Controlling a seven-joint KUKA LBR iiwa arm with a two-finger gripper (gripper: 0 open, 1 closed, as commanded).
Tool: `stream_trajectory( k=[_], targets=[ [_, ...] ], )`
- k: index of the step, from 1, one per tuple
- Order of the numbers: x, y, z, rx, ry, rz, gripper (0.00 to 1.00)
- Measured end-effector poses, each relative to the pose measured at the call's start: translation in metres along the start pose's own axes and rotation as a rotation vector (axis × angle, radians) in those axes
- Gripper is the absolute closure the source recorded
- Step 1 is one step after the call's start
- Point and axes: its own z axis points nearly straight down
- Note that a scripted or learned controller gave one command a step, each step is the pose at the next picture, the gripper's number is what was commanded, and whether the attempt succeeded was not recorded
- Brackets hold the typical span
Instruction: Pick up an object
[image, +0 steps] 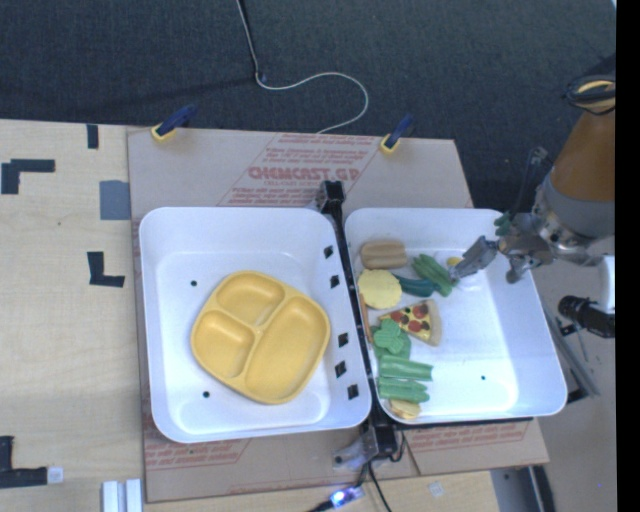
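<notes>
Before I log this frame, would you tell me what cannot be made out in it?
- Gripper: small and blurred in the camera view, so finger state is unclear, as is any contact with the green toy.
- Arm: cut off by the right edge.
- Item at the right bin's front-left corner: partly covered by green beans, too small to identify.
- Yellow plate: its underside is hidden.
</notes>
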Motion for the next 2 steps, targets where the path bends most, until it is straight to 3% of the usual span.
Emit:
stream_trajectory(
  k=[1, 2],
  targets=[
    [0.001, 0.003, -0.008, -0.014, -0.003, -0.004, 0.00],
    [0.003, 0.006, 0.035, -0.011, -0.003, -0.004, 0.00]
  ],
)
